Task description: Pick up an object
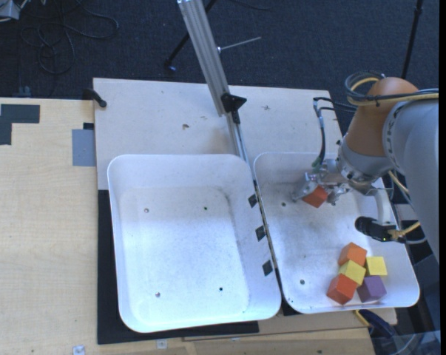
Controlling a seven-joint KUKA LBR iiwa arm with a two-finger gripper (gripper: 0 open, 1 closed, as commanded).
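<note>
One red-orange block point(316, 196) sits between the hand's point(319, 187) fingers.

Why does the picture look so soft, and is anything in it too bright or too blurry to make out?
Camera view: even, soft light with faint shadows; the white bins look slightly washed out; the hand is small and blurry above the red block, so its grip is unclear; the coloured blocks stay readable.

Dark carpet floor point(97, 28) lies behind the bench, crossed by loose black cables point(38, 13). A pale wooden tabletop point(38, 235) spreads on the left, with grey patches. A slanted aluminium rail point(206, 50) rises over a white board point(156, 117)
</note>
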